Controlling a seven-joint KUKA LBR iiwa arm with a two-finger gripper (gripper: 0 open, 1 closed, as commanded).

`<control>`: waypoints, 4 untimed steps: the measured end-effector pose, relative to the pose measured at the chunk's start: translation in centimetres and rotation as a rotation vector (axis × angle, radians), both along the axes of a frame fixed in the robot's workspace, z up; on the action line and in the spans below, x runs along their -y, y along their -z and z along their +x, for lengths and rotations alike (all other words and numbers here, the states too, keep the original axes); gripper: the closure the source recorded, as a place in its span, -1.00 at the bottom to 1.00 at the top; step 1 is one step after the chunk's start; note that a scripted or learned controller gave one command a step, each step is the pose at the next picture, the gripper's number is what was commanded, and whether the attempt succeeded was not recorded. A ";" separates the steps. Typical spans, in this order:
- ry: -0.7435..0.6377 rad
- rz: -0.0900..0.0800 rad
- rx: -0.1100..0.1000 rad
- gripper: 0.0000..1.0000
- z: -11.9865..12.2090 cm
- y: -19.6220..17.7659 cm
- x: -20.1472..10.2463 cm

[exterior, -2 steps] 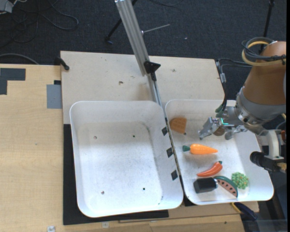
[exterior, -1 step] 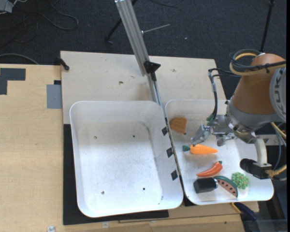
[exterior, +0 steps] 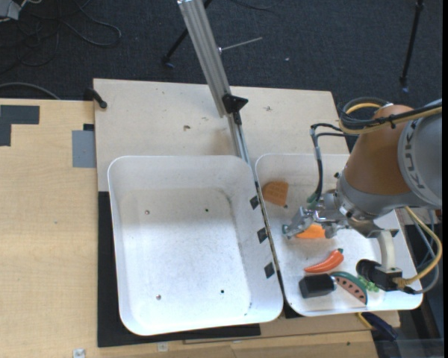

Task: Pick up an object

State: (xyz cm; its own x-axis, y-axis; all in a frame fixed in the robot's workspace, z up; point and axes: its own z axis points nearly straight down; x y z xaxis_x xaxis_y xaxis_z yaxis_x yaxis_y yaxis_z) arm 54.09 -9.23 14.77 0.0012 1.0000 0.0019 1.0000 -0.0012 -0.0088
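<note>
Both bins looked like smooth white plastic, the left bin [exterior: 134,200] faintly speckled with dark dots, the right bin [exterior: 299,177] just as matt. The bench [exterior: 164,118] beneath showed pale, wood-like board, dull and lightly marked. A ribbed metal rail [exterior: 205,39] gleamed silvery above it. The arm [exterior: 392,162] wore a smooth, slightly glossy orange-brown shell and grey casing. The floor [exterior: 299,28] read as dark, rough carpet. The small red piece [exterior: 325,260] shone like glossy plastic.
</note>
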 end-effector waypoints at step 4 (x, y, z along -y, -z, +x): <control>-0.001 -0.002 0.012 1.00 -0.5 -7.1 1.0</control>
State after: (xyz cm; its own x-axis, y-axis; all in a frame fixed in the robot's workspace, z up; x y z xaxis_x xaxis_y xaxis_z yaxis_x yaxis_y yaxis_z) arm 53.60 -10.24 21.88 0.0003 1.0000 -0.0005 1.0000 -0.0003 0.0033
